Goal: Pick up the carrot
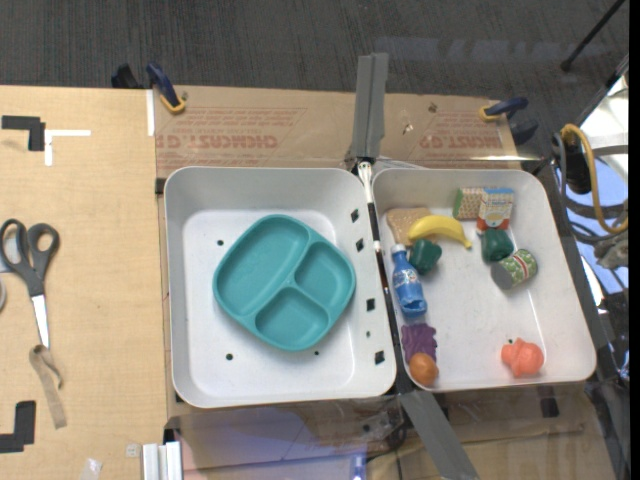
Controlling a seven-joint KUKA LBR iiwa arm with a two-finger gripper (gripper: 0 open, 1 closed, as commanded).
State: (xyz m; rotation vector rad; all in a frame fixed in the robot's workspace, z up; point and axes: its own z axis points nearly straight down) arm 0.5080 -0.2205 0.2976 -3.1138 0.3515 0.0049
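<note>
1. Camera view: the tabletop (90, 268) carries the left bin (182, 298), which holds a teal tray (285, 282), and the right bin (465, 318), which holds toy foods.
2. The carrot (522, 357) is probably the orange piece in the right bin's near right corner, apart from its neighbours.
3. An orange lump (423, 369) at the near left corner, touching a purple toy (419, 339), makes that call uncertain.
4. The approach seems not yet begun; the next move calls for a descent over the carrot. How far open the hand is, I cannot tell.
</note>
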